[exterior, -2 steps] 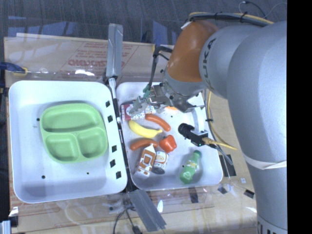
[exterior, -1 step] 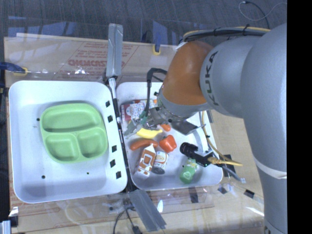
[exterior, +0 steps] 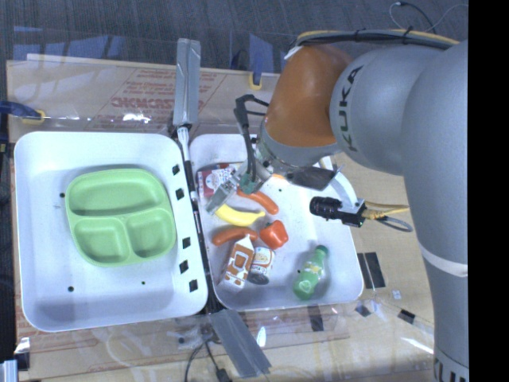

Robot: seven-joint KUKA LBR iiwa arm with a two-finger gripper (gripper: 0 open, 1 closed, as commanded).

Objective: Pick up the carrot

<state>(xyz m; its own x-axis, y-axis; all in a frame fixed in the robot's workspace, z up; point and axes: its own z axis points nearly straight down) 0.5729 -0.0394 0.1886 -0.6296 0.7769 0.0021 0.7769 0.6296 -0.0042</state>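
Two shallow white bins sit side by side on the bench. The left bin (exterior: 40,237) holds one green divided plate (exterior: 121,213) with three compartments, lying flat near the bin's middle. The right bin (exterior: 350,273) holds the clutter: one yellow banana (exterior: 237,214), two long orange-red pieces, one small red-orange chunk (exterior: 274,233), one green bottle (exterior: 310,272), one small carton (exterior: 237,263) with an orange and white label, one dark little can or jar (exterior: 260,265) just right of that carton, and one red and white packet (exterior: 211,181) at the bin's far left corner.

Of the two long orange pieces, the one taken here for the carrot (exterior: 261,201) lies slanted just beyond the banana, its left end touching or nearly touching the gripper; the other, a sausage-like piece (exterior: 232,235), lies just nearer than the banana.

One grey arm (exterior: 398,110) with an orange band reaches in from the right, and its gripper (exterior: 248,183) hangs over the far left part of the right bin. The carrot sits directly to the right of the gripper tips and slightly nearer, its upper end right beside them. Whether the pincer is wide or narrow cannot be told, since the tips are small and blurred against the clutter, and no object is seen clamped between them.
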